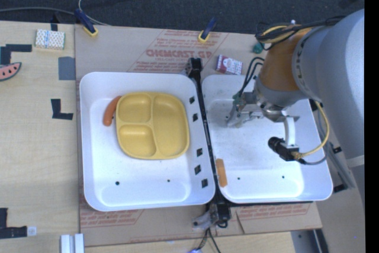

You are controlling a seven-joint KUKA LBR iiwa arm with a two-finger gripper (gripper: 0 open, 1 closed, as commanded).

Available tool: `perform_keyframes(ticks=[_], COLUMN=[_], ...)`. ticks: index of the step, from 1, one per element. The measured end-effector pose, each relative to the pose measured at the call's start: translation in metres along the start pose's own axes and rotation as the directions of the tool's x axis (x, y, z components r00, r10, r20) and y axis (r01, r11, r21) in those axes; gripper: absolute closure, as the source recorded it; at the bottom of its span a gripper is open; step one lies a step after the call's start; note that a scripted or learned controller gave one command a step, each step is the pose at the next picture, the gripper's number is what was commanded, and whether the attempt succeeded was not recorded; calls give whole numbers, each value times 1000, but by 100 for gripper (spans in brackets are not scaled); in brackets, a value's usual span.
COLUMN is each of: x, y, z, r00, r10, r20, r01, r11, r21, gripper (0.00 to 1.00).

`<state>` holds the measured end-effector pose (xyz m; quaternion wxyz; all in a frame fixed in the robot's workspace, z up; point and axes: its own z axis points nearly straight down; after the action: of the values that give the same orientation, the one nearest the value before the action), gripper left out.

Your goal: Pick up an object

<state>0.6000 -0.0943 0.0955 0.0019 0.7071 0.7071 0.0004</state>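
Observation:
A yellow divided plate [151,125] lies in the left bin [95,186]. An orange carrot-shaped piece [109,111] rests against the plate's left edge. A second small orange piece [221,172] sits at the left wall of the right bin [308,189], near its front. My gripper [237,115] hangs low over the upper left part of the right bin, with the grey arm and its orange band [278,65] behind it. I see nothing between the fingers.
A small red and white packet [228,64] lies on the cardboard just behind the right bin. Blue and yellow clamps [207,31] hold the cardboard at the back. A black cable plug [283,148] hangs over the right bin.

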Motion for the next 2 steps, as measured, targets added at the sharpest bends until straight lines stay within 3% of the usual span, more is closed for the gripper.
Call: perform_keyframes(ticks=[2], x=[2], y=[0], z=[-18], r00=[1000], r10=[-3], r20=[-2], r01=[3], r11=[1000], r21=[2], gripper=[100])
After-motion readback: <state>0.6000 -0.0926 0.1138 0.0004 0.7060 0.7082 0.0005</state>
